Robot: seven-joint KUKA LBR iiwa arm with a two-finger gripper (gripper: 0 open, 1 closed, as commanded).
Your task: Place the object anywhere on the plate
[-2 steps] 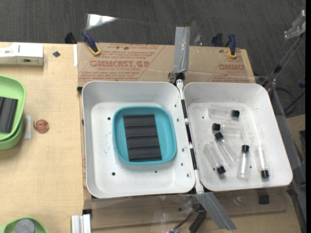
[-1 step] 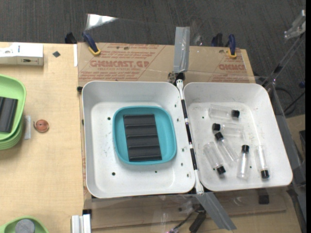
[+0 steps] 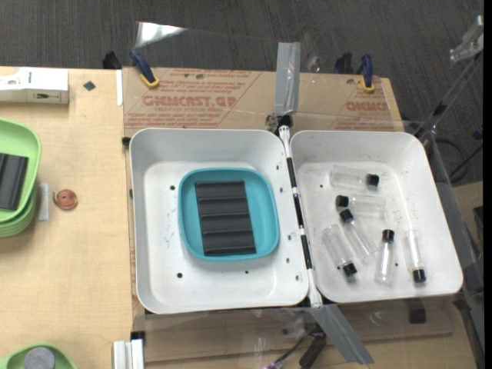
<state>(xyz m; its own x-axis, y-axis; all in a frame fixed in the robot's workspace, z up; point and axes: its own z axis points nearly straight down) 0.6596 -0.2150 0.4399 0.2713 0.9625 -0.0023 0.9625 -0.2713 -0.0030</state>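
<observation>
A teal plate (image 3: 189, 200) lies in the left white bin (image 3: 154, 267). A black ribbed rack (image 3: 224, 217) rests on it. In the right white bin (image 3: 430, 175) lie several clear plastic tubes with black caps: one near the back (image 3: 354, 180), one in the middle (image 3: 356, 234), one at the front right (image 3: 416, 257).
Brown cardboard (image 3: 200, 98) is clamped behind the bins. A green tray (image 3: 15, 179) with a black item sits at the left edge of the wooden bench, next to a small round brown disc (image 3: 66, 199). A white box (image 3: 34, 86) lies at the back left.
</observation>
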